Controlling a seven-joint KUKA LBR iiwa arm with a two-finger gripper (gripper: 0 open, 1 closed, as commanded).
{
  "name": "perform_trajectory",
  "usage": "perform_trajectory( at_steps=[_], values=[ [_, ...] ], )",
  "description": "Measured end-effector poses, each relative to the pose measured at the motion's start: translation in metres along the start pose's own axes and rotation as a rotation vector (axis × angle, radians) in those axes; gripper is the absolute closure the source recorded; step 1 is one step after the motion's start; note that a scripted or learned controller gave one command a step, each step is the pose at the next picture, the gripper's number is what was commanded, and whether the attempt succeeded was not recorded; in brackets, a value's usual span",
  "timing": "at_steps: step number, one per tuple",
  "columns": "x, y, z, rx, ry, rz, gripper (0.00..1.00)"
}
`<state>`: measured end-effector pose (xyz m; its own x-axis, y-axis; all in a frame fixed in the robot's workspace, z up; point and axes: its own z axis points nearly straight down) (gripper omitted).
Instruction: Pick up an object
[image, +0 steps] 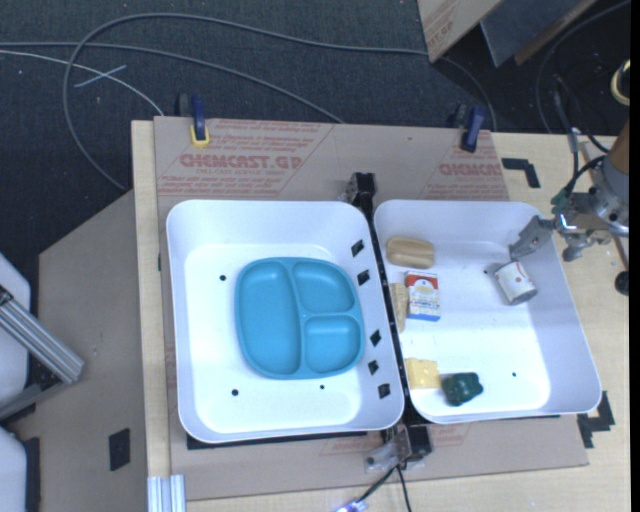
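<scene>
Lowest in the frame, and so nearest the camera, a dark green object (461, 388) was seen near the bottom rim of the right bin (560, 330), with a pale yellow block (421, 373) just beside it on its left. Higher in that bin, close to the divide between the bins, a small carton with a red and blue label (423, 296) was found beside a tan slab (399, 300), and above them a tan, bread-like roll (410, 251) was laid. A small white cylinder (516, 283) was seen tilted on its side in the upper right part of the same bin.

The gripper (527, 240) was positioned just above that cylinder, reaching in from the right edge of the frame over the bin's rim. Whether its fingers were spread or pressed together could not be told, and nothing could be made out between them.

The left bin (190, 300) was occupied by a blue divided plate (298, 316), lying flat near its middle. Both bins were set side by side on a wooden board (250, 150) clamped at its upper edge by two blue clamps (199, 118).
</scene>
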<state>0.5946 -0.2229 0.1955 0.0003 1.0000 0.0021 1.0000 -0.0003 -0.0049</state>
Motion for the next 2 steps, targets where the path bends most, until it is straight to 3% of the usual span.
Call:
perform_trajectory(
  at_steps=[2],
  values=[
    [0.010, 0.004, 0.112, 0.001, 0.004, -0.002, 0.00]
  ],
)
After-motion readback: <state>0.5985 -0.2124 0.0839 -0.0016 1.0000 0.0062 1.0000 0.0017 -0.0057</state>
